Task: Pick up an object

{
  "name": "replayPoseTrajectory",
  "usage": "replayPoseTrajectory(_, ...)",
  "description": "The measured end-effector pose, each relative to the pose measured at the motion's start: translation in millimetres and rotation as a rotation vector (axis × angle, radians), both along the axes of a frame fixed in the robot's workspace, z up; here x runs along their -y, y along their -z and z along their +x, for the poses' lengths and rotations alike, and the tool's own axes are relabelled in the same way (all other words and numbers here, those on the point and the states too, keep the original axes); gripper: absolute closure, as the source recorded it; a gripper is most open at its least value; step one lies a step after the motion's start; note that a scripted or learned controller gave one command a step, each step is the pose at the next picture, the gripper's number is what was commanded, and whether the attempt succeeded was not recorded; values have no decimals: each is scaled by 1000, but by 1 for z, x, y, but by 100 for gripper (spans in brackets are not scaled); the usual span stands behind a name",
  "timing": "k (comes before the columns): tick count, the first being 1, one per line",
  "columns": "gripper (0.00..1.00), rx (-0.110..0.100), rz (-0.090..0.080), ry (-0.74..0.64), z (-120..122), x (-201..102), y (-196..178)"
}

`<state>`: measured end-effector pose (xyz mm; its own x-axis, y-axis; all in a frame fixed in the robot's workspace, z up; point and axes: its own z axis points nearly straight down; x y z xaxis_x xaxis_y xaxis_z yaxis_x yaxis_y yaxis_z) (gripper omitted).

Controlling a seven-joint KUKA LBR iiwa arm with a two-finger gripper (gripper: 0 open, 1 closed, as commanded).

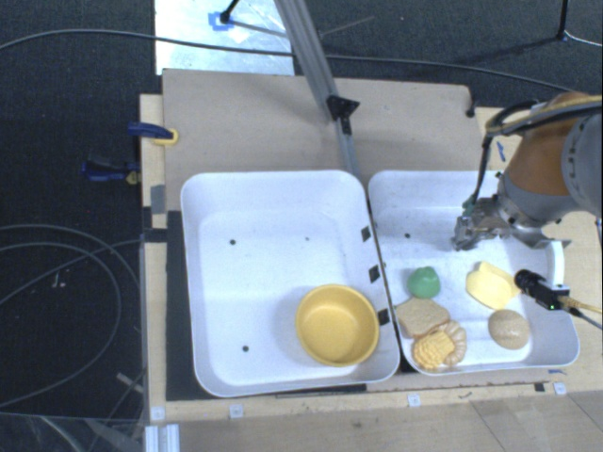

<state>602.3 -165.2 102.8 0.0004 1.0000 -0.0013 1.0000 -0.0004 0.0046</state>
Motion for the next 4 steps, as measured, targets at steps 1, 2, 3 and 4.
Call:
replayPoseTrajectory(1, 100, 1, 0, -5, 4, -4, -45)
replayPoseTrajectory(2, 100, 4, -2, -5, 6, 4, -108)
replayPoseTrajectory(3, 100, 2, 0, -7, 9, 0, -152)
replayPoseTrajectory(4, 100, -3, 3, -11, 10, -59, -151)
